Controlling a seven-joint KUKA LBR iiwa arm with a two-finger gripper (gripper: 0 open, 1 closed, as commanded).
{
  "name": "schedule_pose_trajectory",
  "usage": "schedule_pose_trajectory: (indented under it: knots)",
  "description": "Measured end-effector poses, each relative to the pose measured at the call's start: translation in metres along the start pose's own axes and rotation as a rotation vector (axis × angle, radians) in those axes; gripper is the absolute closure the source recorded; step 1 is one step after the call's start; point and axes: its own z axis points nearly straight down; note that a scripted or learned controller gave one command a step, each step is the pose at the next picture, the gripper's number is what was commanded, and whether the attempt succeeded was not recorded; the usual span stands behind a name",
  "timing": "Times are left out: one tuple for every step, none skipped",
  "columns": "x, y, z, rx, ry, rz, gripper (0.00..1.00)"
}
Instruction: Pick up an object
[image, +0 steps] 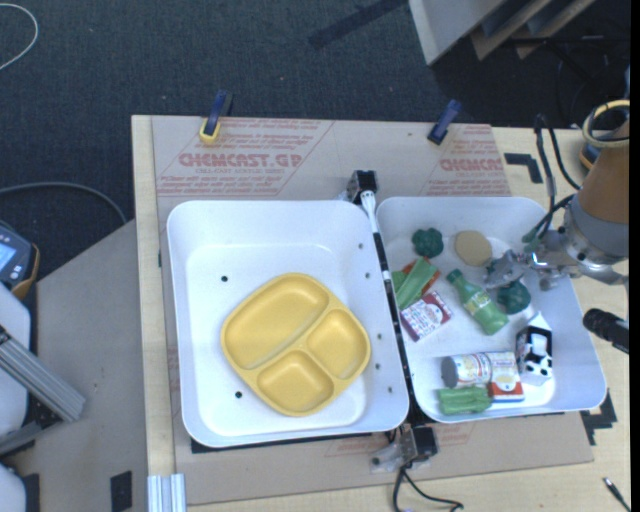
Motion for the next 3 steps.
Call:
schedule_pose_trajectory:
  knots:
    - [-0.001,0.007,0.043,-0.024,-0.004,0.001,0.00]
    - [-0.003,0.008,0.029,-0.032,-0.011,0.001,1.00]
    - [0.001,0.010,-0.034,-0.013,-0.005,-0.002,1.00]
